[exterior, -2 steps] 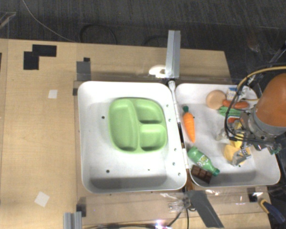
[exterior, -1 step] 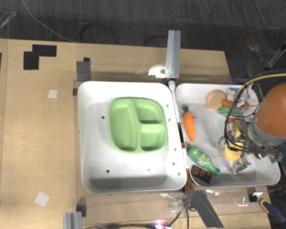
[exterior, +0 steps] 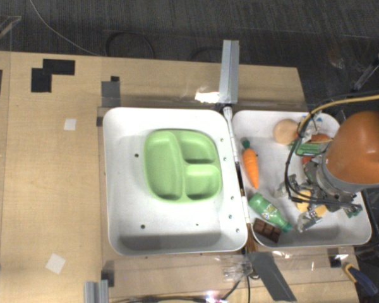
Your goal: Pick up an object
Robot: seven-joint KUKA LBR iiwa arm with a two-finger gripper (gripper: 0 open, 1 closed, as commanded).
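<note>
1. Carrot [exterior: 251,167] lies in the right bin [exterior: 354,235], near its left wall
2. Green bottle [exterior: 269,211] just below the carrot
3. Claw [exterior: 316,207] right of the carrot, down in the bin; grip state cannot be told

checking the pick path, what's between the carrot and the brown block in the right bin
In the camera view, a green bottle lies between the carrot and the brown block.

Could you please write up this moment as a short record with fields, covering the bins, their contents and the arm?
left bin: holds a green divided plate
right bin: holds a carrot, a green bottle, a brown block and a tan round item
arm: reaching over the right bin
gripper: low in the right bin, right of the green bottle
</note>
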